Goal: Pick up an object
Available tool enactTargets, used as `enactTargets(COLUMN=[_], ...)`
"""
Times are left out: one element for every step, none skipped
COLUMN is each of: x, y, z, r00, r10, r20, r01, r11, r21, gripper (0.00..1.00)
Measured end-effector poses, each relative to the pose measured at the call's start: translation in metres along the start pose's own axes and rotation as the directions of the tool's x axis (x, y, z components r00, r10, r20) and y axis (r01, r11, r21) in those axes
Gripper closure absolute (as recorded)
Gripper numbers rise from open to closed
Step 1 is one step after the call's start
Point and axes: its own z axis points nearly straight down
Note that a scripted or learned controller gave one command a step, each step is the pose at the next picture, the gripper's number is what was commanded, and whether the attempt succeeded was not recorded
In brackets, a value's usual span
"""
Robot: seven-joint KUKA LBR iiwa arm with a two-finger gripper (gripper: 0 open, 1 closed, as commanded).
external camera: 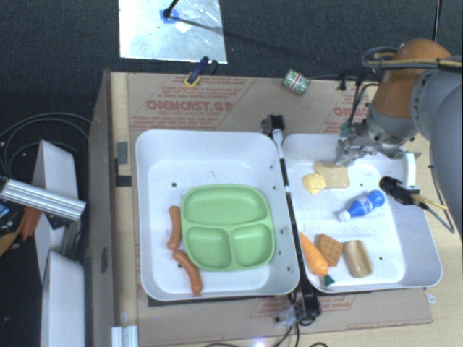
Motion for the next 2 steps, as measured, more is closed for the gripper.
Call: enactTargets(x=[0.001,0.0], y=[0.0,-0.033], z=[0.0,-0.019], r00=[1.0,1.0], r10=[-0.001,0.001], r20=[0.0,0.0], r01=[0.001,-0.001], r11=[1.0,1.0], r21=[0.0,0.001], gripper=[0.0,0.0])
